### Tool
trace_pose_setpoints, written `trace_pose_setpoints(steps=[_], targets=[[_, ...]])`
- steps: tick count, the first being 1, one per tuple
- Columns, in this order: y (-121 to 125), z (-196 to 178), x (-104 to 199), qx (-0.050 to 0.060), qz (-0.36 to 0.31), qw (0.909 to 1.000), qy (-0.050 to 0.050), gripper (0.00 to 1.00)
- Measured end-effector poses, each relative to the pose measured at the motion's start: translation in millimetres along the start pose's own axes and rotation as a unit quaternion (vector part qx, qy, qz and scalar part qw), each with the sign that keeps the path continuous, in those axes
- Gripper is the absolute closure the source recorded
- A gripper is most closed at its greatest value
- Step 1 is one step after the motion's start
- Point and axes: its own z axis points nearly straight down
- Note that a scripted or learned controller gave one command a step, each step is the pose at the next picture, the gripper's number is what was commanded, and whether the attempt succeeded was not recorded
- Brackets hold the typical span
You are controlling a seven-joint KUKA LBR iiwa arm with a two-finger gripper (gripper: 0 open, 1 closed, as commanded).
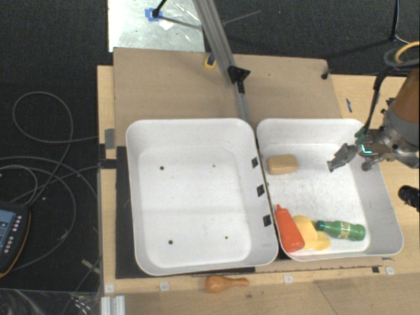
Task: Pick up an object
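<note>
I count four objects in the right bin point(377, 209): one tan sponge point(282, 164), one red bottle point(289, 228), one yellow piece point(311, 232), one green bottle point(341, 229). My gripper point(352, 158) hangs over that bin's far right side with nothing between its fingers, though I cannot tell how wide they stand.

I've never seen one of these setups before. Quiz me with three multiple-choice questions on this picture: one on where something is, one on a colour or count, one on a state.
1. Where does the tan sponge lie?
A. right bin, near its far left corner
B. left bin
C. on the bench

2. What colour is the bottle beside the yellow item?
A. blue
B. green
C. white

3. How does the green bottle lie?
A. upright
B. on its side
C. held in the jaws

Answers:
1 A: the tan sponge sits inside the right bin.
2 B: the green bottle touches the yellow item.
3 B: it lies flat on the bin floor, away from the gripper.
</note>
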Motion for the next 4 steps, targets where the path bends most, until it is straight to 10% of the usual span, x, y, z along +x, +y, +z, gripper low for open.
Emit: trace_pose_setpoints(steps=[4], targets=[[6.3, 131.5, 1.9, 0.0, 0.002, 1.0, 0.0, 0.0]])
